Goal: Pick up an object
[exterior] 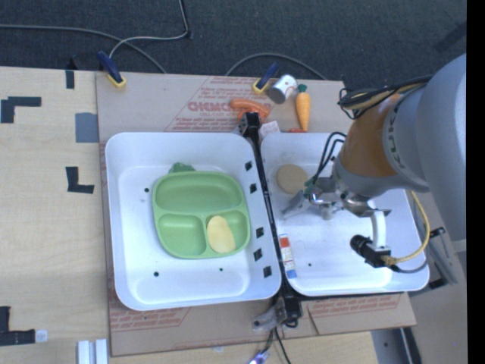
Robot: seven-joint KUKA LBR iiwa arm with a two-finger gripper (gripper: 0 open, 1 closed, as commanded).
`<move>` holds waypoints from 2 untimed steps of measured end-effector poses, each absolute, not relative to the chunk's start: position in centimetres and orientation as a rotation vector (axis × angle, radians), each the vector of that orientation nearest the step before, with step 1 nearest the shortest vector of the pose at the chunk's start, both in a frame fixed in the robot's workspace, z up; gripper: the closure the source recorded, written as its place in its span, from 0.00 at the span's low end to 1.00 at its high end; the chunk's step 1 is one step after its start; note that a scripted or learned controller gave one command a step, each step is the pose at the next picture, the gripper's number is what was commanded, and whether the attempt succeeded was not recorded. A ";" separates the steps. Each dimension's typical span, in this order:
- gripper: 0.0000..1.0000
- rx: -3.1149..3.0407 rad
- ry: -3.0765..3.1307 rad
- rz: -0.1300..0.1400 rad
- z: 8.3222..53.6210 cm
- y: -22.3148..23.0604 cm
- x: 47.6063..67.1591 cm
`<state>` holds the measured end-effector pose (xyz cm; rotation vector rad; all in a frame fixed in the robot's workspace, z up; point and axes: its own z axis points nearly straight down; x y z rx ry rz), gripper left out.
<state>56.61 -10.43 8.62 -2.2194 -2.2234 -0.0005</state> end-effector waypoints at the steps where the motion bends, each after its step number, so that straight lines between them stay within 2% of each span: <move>1: 0.00 -2.220 -2.225 -0.002 18.5 -6.4 64.3; 2: 0.00 -2.222 -2.225 0.000 8.6 -10.0 66.1</move>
